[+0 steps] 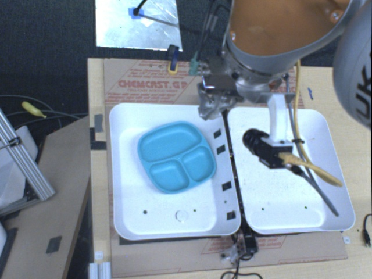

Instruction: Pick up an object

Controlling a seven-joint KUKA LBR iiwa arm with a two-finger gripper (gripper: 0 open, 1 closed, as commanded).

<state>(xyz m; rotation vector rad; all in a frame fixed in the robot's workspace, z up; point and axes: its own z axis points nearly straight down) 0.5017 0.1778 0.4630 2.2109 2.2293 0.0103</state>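
Blue three-compartment plate [174, 156] lay flat near the middle of the left white bin [131, 205], with the right bin [290, 208] close beside it. Farther back, the gripper [212, 108] hung over the far end of the seam between the bins, just beyond the plate's far right corner; whether it was open or closed could not be told. Printed cardboard [145, 83] lay behind.

Pale bench [96, 86], brown cardboard sheet [145, 74] printed CHEMCAST GP in red lying flat on it, two shallow white bins on the cardboard, left-hand bin [119, 173] and right-hand bin [334, 156] side by side, small blue-and-yellow clip [172, 58] at the cardboard's far edge
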